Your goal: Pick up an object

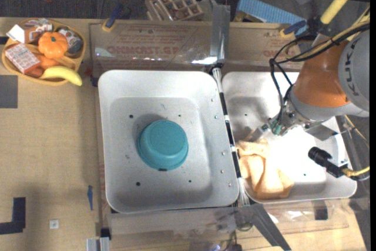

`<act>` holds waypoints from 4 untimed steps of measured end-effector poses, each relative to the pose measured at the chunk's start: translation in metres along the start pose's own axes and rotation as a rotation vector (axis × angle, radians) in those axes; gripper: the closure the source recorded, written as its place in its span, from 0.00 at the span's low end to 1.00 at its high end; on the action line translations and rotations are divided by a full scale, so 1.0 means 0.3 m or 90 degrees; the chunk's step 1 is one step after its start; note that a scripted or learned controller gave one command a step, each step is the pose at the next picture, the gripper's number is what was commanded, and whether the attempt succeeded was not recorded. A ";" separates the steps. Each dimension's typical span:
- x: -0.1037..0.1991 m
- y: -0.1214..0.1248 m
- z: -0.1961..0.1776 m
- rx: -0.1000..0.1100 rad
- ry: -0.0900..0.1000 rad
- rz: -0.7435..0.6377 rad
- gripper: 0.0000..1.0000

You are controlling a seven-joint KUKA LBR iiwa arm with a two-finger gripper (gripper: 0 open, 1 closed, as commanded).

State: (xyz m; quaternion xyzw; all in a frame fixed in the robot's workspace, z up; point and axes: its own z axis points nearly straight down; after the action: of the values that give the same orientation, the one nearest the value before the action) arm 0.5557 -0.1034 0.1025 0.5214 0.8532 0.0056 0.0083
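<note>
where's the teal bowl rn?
The teal bowl sits upside down near the middle of the left bin in the camera view, apart from the gripper and the yellow cloth in the right bin.

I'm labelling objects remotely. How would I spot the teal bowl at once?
Find the left white bin. The teal bowl sits upside down near its middle, round and blue-green, alone there; the crumpled yellow cloth lies in the right bin.

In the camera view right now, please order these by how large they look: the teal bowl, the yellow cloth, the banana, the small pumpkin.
1. Teal bowl
2. Yellow cloth, only slightly smaller
3. Banana
4. Small pumpkin, close to the banana, so that order is unsure
</note>
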 end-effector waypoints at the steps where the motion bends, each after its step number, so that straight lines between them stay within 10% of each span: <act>1: -0.051 0.121 0.045 0.006 0.001 0.114 0.00; 2: -0.112 0.110 -0.544 0.008 0.003 -0.128 0.00; 3: -0.010 0.038 -0.137 0.010 0.006 -0.160 0.00; 4: -0.069 0.146 -0.026 0.009 0.003 -0.017 0.00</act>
State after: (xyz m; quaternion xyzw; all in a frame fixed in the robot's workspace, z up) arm 0.6039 -0.1019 0.1114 0.5101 0.8601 0.0007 0.0024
